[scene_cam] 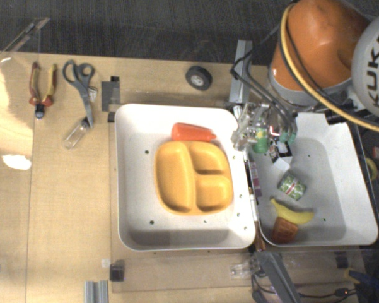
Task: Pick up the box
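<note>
While the arm reaches in from the right of the camera view, its gripper (263, 134) hangs over the upper left corner of the right bin (359, 182), close to the wall shared with the left bin (132, 169). Wires, a green part and metal crowd the tool, so I cannot tell whether the fingers are open or closed, and nothing can be seen held between them.

What best fits the task's box is the small reddish-brown box (285, 230) at the lower edge of the right bin, partly under the banana (293, 213), which lies across its top. That overlap matters: a straight descent would likely meet the banana first, so the box probably needs approaching from its exposed lower end. A green and white can (291, 186) lies on its side just above the banana, between the gripper and the box.

Along the shared wall a thin dark strip (255, 178) runs downward; its nature is unclear.

The left bin holds a yellow divided tray (193, 175) in its middle and an orange-red carrot-like piece (193, 132) touching the tray's upper edge, both well apart from the box.

On the counter (50, 201), pliers (41, 88), scissors (83, 88) and a tape roll (198, 77) lie outside the bins, out of the arm's way.
</note>
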Motion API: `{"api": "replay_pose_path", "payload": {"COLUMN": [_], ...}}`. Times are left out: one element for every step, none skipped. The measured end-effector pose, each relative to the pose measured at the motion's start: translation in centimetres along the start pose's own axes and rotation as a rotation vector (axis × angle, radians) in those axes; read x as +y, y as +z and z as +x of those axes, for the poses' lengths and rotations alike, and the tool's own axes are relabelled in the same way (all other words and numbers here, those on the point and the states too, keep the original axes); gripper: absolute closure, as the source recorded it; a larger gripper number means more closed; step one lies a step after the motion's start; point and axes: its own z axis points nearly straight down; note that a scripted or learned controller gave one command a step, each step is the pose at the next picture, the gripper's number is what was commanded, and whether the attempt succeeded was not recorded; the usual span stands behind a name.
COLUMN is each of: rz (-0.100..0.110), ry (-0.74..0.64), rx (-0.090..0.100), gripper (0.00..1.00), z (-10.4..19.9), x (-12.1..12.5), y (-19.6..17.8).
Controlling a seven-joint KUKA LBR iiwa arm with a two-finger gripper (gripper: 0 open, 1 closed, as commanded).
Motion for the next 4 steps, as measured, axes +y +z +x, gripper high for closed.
{"api": "replay_pose_path", "payload": {"rz": [0.001,0.001,0.003,0.006], "ry": [0.524,0.25,0.624,0.969], "rx": [0.001,0.003,0.002,0.004], "gripper": [1.0,1.0,1.0,1.0], "z": [0.7,2.1,-7.8,-9.1], "x": [0.6,3.3,3.2,-0.2], "y": [-1.9,2.5,-2.0,-1.5]}}
